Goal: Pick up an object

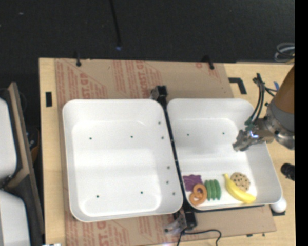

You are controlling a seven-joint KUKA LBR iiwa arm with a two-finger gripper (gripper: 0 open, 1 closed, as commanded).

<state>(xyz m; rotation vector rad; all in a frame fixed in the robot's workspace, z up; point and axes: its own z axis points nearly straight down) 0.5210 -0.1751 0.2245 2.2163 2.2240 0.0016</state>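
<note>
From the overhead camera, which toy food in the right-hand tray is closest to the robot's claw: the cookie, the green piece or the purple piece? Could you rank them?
Measured from the end effector, over the right bin's right side:
1. Cookie, almost directly below it in the picture.
2. Green piece, further left along the bin's near edge.
3. Purple piece, farthest, in the bin's near left corner.

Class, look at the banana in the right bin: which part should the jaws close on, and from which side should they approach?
Grip the banana across its middle, coming straight down from above. It lies flat and curved near the bin's lower edge, with a cookie right beside it, so close across its narrow width, probably avoiding the cookie.
</note>
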